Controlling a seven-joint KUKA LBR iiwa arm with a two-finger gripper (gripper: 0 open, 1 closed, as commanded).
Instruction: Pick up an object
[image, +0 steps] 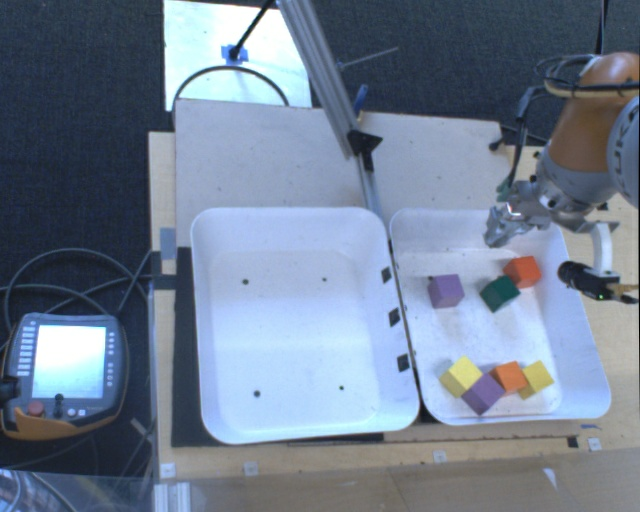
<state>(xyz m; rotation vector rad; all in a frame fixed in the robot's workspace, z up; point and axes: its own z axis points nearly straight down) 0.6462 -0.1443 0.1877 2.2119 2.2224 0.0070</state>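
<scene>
The arm (590, 140) is a thick, rounded body, its upper part orange-brown and the section below it pale grey with a smooth sheen. Thin black cables (545, 85) loop off it toward 10 o'clock. At its lower end sits a darker grey metal wrist, and from there, toward 8 o'clock, the gripper (497, 232), a small cluster of silvery metal parts. The picture is too blurred for screws or markings.

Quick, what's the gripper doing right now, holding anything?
Gripper: above the right bin's far edge, nothing seen held; open or shut cannot be told.
</scene>
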